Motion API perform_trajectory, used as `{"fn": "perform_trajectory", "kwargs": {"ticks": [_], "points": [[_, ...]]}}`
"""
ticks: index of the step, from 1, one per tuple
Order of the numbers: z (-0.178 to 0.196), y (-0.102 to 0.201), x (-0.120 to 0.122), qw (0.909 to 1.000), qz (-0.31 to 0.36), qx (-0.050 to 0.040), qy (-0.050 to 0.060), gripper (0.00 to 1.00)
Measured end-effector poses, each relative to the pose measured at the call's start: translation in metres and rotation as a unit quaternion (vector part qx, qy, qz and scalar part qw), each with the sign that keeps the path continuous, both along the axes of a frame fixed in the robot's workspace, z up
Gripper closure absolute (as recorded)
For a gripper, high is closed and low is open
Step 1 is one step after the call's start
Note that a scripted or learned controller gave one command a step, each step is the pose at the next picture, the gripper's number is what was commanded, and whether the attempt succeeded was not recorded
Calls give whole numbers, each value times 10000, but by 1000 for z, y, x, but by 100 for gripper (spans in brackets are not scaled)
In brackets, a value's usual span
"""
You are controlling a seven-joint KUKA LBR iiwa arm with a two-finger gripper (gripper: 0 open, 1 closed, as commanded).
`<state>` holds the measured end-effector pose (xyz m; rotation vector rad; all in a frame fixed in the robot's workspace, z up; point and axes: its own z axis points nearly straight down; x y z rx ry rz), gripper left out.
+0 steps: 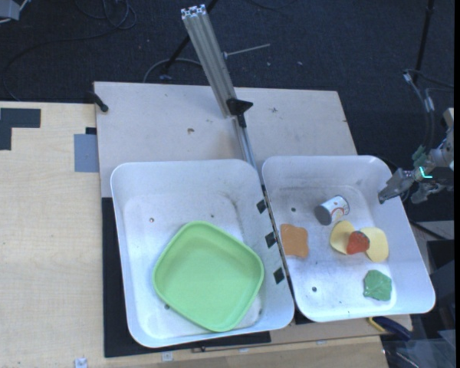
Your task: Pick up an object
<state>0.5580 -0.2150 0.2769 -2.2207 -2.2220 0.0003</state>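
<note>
The right bin (pixel 368 167) holds several small things. A flat orange piece (pixel 294 240) lies near its left wall. A small grey and white can (pixel 331 208) lies on its side in the middle. Just right of it are two yellow pieces (pixel 374 244) with a red piece (pixel 357 242) resting between them. A green lump (pixel 377 284) sits near the front right corner. My gripper (pixel 411 184) hovers at the bin's right rim, to the right of the can and apart from all the objects.
The left bin (pixel 138 182) holds a light green square plate (pixel 208 275). A grey metal post (pixel 215 60) slants down to the wall between the bins. Black clips (pixel 270 240) sit along that dividing wall.
</note>
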Motion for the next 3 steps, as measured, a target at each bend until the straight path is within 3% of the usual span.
{"fn": "perform_trajectory", "kwargs": {"ticks": [1,3], "points": [[0,0,0,10000,0,0,1,0],[-96,9,14,10000,9,6,20,0]]}}
